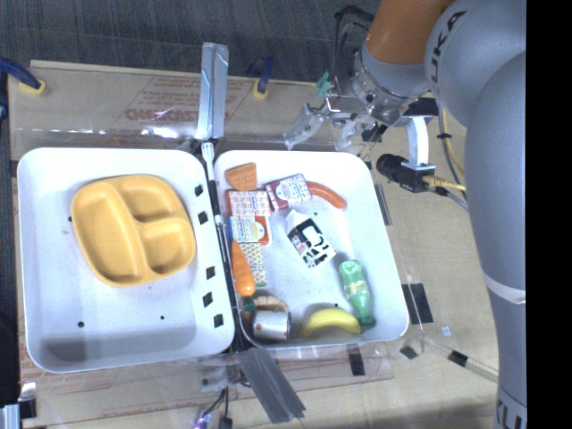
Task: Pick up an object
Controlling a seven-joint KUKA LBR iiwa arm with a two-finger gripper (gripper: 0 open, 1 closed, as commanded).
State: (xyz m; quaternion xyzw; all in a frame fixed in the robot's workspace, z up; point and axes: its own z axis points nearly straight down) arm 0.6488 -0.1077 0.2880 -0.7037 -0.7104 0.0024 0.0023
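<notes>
In the camera view, the gripper (326,123) is hovering at upper centre-right, just above the right bin's (382,239) far rim, fingers spread and gripping nothing. The banana (332,322) is lying well below it, at that bin's lower edge, beside the green bottle (356,290).
</notes>
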